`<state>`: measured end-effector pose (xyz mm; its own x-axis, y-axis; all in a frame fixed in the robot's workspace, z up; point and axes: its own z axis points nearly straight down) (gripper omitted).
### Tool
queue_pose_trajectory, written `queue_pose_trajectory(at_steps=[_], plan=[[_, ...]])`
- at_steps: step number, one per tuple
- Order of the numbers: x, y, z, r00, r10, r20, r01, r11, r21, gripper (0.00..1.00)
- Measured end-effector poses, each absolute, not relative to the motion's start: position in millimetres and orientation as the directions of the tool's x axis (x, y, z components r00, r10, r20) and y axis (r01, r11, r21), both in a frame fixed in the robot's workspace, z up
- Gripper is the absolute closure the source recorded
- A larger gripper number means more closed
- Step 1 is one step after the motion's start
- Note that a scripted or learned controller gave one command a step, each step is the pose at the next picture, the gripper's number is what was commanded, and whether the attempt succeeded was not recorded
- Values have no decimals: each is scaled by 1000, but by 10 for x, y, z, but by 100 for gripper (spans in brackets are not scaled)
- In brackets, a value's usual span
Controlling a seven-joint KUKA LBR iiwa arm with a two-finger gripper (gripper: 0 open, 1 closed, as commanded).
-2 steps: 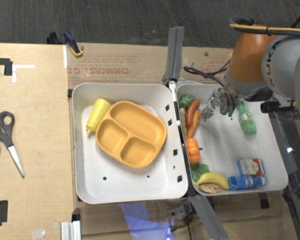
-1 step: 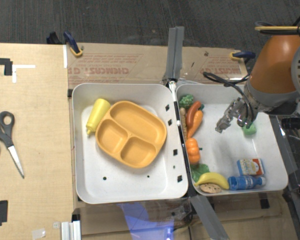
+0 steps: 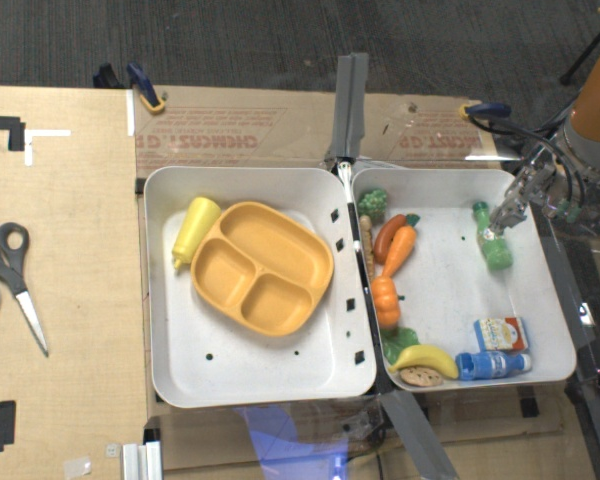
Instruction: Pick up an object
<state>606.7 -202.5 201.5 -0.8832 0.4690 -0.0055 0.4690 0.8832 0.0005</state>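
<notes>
My gripper (image 3: 496, 230) hung over the green bottle (image 3: 495, 242) at the right bin's (image 3: 540, 373) two o'clock; I couldn't tell its state.

Robotics lab bench, two white bins (image 3: 160, 298), clamped cardboard (image 3: 240, 128), scissors (image 3: 15, 273), tape marks
</notes>
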Motion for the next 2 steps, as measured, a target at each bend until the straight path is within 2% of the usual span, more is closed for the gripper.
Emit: queue_pose_trajectory(at_steps=[1, 2], plan=[[5861, -1299, 2204, -890, 455, -3, 455, 890, 1, 100], [5860, -1301, 2203, -890, 455, -2, 455, 890, 1, 0]])
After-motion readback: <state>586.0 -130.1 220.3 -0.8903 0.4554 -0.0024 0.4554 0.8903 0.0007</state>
